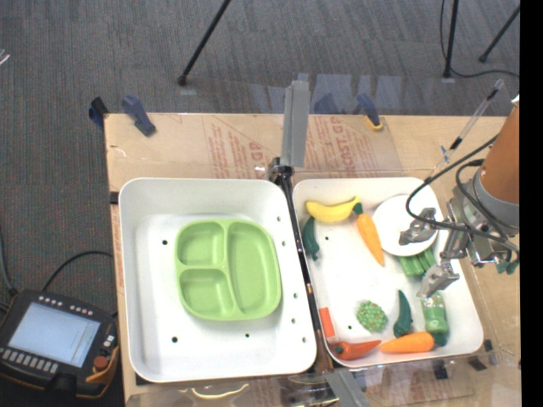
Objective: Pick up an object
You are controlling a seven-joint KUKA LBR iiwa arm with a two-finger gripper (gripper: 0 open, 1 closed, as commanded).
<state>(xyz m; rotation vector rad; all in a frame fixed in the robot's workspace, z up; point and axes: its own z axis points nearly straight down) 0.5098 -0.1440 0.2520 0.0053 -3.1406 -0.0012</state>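
The right bin (pixel 339 265) holds toy food: a yellow banana (pixel 331 210), an orange carrot (pixel 370 237), a small white plate (pixel 397 214), a green ribbed piece (pixel 415 266), a green bumpy ball (pixel 371 315), a dark green pod (pixel 402 311), a green block (pixel 435 319), a second carrot (pixel 408 342) and a red-orange pepper (pixel 354 347). My gripper (pixel 428 256) hangs over the bin's right side, open. One of its fingers (pixel 417 233) is over the white plate's edge and the other is near the green block. The green ribbed piece lies below the gap, not gripped.
The left bin (pixel 144 227) bears a light green divided plate (pixel 227 270). A dark green vegetable (pixel 310 239) lies by the right bin's left wall. A grey post (pixel 294 130) stands behind the bins. A tablet pendant (pixel 55 337) sits at the lower left.
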